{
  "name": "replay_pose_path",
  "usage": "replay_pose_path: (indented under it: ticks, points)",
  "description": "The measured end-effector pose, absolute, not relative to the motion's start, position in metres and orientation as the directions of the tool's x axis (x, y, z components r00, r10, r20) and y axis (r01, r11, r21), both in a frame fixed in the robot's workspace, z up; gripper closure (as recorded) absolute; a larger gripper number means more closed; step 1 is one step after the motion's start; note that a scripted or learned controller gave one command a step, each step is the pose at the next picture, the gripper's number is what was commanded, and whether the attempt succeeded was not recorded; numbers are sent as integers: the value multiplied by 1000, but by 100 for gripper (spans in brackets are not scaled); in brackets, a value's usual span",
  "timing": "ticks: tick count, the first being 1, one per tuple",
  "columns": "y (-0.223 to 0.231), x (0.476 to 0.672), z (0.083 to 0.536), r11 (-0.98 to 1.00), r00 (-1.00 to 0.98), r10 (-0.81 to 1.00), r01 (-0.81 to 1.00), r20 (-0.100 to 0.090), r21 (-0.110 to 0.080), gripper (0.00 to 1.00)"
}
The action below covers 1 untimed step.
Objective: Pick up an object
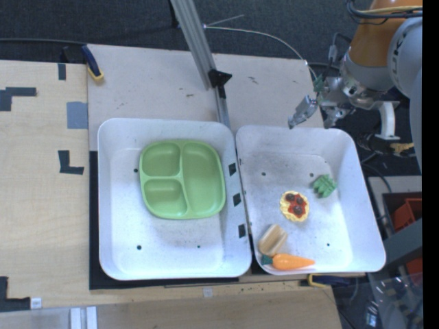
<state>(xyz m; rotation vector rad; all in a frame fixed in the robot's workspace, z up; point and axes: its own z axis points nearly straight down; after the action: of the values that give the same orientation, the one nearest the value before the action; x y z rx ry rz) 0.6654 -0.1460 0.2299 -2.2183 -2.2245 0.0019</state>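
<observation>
Four toys lie in the right bin: pizza, broccoli, bun, carrot. Gripper, fingers spread and empty, hovers at twelve o'clock; approach stage, needing descent toward six.

Matt green plastic tray, scuffed white plastic bins (speckled with dark marks), pale wood bench

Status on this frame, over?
Two-finger gripper open, above right bin's far rim, holding nothing. Small round pizza toy untouched in bin. Nothing in the way.

Robot lab — arm, taped bench
</observation>
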Motion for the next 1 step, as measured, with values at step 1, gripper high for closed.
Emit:
replay_pose_path:
  ticks: [1]
  points:
    - [-146, 665, 230, 2, -2, 1000, 1000, -1, -1, 0]
